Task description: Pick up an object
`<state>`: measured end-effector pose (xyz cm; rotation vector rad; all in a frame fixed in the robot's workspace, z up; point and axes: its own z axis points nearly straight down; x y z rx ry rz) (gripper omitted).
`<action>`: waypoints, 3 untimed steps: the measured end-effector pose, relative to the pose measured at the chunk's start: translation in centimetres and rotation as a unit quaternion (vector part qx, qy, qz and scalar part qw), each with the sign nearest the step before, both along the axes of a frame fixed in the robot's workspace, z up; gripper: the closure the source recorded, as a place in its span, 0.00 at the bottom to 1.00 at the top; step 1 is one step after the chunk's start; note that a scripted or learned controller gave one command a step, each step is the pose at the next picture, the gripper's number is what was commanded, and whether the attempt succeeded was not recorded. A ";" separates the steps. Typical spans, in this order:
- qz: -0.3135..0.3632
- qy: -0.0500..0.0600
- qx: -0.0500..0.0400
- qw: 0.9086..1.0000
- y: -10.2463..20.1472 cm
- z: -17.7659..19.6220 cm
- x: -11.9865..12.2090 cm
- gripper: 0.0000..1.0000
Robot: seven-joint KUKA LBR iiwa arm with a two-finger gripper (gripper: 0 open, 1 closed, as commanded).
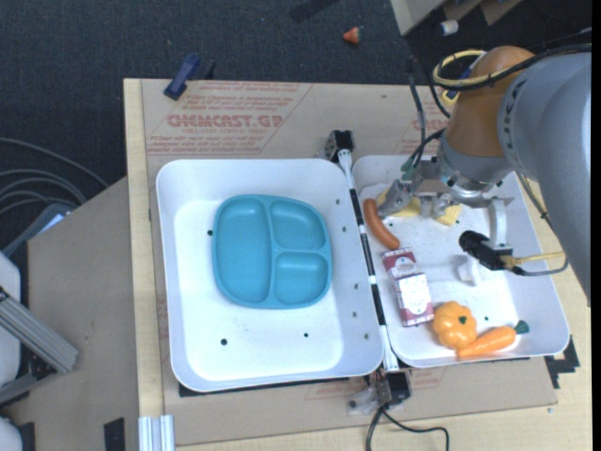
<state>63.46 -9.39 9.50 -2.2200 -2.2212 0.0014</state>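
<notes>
We see the two-finger gripper (424, 198) low in the right white bin (540, 294); its opening we cannot tell; the orange-red sausage (381, 225) alongside runs diagonally.

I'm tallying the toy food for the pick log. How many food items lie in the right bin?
4: a hot dog near the bin's left wall, a yellow piece beneath the gripper, an orange pepper and a carrot at the near edge. The arm may hide more.

I see even, bright overhead light, soft shadows, white bins (188, 346) slightly washed out, and mild softness throughout.
</notes>
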 end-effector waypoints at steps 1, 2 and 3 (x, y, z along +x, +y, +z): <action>0.001 0.002 0.001 1.000 -4.5 -0.8 3.2 0.00; 0.001 0.001 0.001 1.000 -4.4 0.3 3.3 1.00; 0.001 0.001 0.001 1.000 -4.4 0.3 3.3 0.00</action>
